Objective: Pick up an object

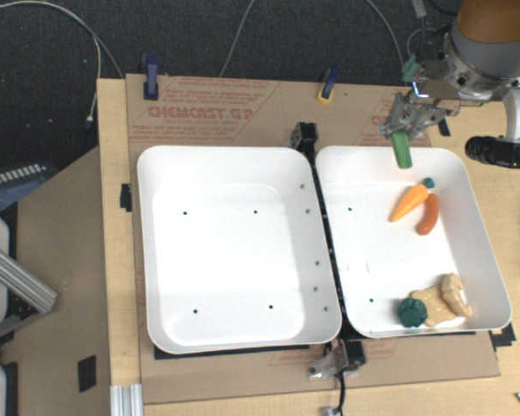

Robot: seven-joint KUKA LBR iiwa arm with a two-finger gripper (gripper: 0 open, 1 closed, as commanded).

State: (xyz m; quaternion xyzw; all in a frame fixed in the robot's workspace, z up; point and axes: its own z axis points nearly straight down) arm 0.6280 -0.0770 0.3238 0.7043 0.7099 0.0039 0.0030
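Note:
My gripper (402,135) hangs over the far edge of the right bin (373,267), below the grey wrist and orange band. A short green stick-shaped object (402,153) hangs upright from between its fingers, lifted above the bin's rim. In the right bin lie an orange carrot (408,204) with a green tip and, touching its right side, a red-orange sausage shape (427,216). At the bin's near right corner rest a tan toy (448,299) and a dark green lump (412,311), pressed together.
The left bin (156,258) stands beside the right one on a cardboard sheet (199,111). Blue and yellow clamps (150,76) hold the sheet's far edge. A black clip (305,133) sits between the bins at the back. Cables loop behind the bench.

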